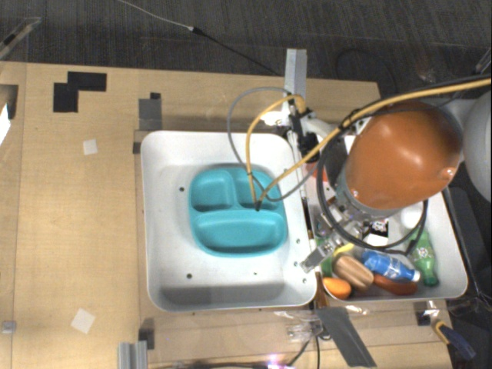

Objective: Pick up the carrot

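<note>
Bench [69,229]: pale wood, carrying two shallow white bins side by side. Arm [403,156]: grey with a broad orange band, reaching in from the right and hanging over the right bin [450,271], hiding much of it. Left bin [165,283]: holds one blue divided tray [231,214], which takes no part in this step. Gripper [327,248]: low at the near left corner of the right bin, just above the heap; whether it is spread or closed cannot be told, cables and wrist being in the way. Heap, near edge of the right bin: blue bottle [388,266], green bottle [424,256], tan bread roll [355,270]. Carrot [337,287]: orange, tucked in the corner, touching the roll (little of it exposed). Handling judgement: descend straight over the orange end, straddle it narrowly, and keep off the roll and the bin wall.
</note>
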